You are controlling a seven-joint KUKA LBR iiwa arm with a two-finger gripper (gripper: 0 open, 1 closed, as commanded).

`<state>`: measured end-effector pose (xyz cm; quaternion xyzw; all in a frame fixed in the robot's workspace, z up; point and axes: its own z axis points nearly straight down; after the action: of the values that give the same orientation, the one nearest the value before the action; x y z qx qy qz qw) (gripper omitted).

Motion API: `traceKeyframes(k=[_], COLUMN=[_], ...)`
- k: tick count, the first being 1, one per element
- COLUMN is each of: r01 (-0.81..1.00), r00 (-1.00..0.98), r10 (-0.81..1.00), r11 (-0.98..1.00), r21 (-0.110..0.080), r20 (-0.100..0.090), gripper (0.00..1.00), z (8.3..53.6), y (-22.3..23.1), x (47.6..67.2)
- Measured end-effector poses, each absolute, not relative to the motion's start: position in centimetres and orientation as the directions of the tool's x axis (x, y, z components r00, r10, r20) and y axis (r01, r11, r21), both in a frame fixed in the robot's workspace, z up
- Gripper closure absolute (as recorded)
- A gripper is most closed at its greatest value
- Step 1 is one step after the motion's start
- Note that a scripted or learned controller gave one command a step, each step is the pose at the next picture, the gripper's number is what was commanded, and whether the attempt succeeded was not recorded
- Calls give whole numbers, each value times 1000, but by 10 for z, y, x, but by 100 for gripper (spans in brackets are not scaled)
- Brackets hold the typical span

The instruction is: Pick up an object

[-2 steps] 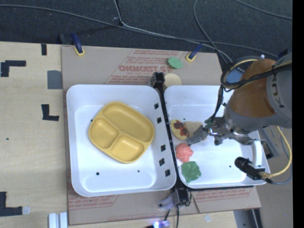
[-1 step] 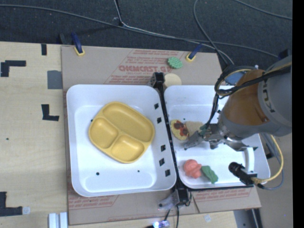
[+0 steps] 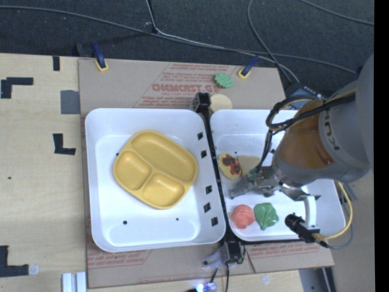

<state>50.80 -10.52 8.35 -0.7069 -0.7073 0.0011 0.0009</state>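
My gripper (image 3: 262, 184) hangs over the middle of the right bin (image 3: 328, 215), below the arm's orange band (image 3: 304, 145). Just left of and above it lie a small yellow, red and brown object (image 3: 230, 165) and a beige piece (image 3: 249, 161). Toward the bin's front sit an orange-red ball (image 3: 242, 216) and a green object (image 3: 265, 215), side by side, just below the gripper. The arm's bulk hides what lies directly under the gripper.
A yellow divided plate (image 3: 156, 168) lies in the left bin (image 3: 100, 163). Behind the bins, on the cardboard, rest a green textured piece (image 3: 223, 79) and a pale disc (image 3: 220, 102). Black cables run along the arm and across the dark floor behind.
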Motion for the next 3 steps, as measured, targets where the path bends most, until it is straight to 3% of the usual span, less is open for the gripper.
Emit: traceKeyframes(k=[1, 3], r01=[1000, 1000], r00=[-1, -2], r10=[1000, 1000], r11=[1, 2], r21=[1, 3], r20=[-1, 0], gripper=[100, 100], z=[95, 193], y=[-105, -107], x=[509, 505])
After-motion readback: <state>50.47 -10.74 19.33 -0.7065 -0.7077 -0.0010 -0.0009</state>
